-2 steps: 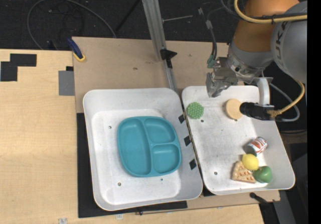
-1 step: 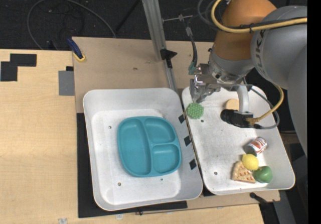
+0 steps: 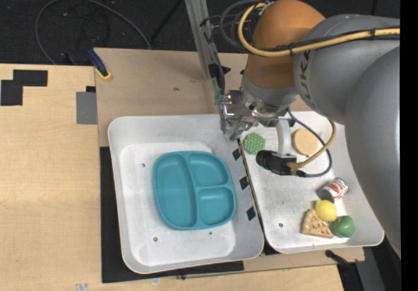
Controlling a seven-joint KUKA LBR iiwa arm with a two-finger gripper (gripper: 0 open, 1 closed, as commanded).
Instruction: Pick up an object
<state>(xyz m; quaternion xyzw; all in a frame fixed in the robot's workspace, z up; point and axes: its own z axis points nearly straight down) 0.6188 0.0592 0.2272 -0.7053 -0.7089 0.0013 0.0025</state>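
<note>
Gripper (image 3: 236,128) sits low over the seam between the two bins, at the right bin's (image 3: 287,234) top-left corner. Can't tell how it's set or whether it has anything.

Green ball (image 3: 253,143) lies just right of the gripper, near touching; round, bumpy, bright green. Tan cookie (image 3: 305,141) further right, flat disc. Bottom-right cluster, well apart from the gripper: red-white can (image 3: 335,188), lemon (image 3: 325,209), waffle wedge (image 3: 316,226), green lime (image 3: 343,225), all close together.

Left bin (image 3: 127,231) holds a blue divided tray (image 3: 192,189). Middle of right bin is bare; the arm (image 3: 339,68) overhangs its upper right.
</note>
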